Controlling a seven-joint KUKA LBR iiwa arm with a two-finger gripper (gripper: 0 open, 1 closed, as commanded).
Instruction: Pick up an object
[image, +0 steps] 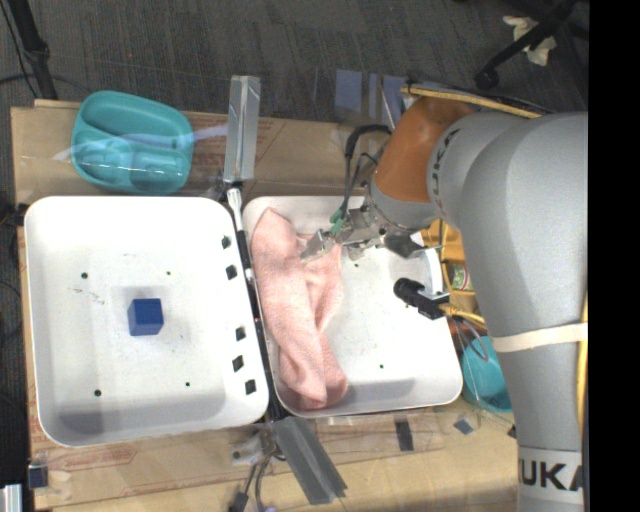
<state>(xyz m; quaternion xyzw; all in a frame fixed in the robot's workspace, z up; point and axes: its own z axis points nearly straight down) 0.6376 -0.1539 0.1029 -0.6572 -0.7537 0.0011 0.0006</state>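
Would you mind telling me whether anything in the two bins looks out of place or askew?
The pink cloth lies crumpled along the right bin's left wall, its lower end riding up onto the rim. The blue cube sits squarely in the left bin.

bench (120, 470): wood-tone top, spans frame | left white bin (40, 300) and right white bin (400, 390) sit side by side on it, touching at centre | teal plastic container (130, 140) on bench upper left, just above left bin | metal bracket (305, 460) at bottom centre
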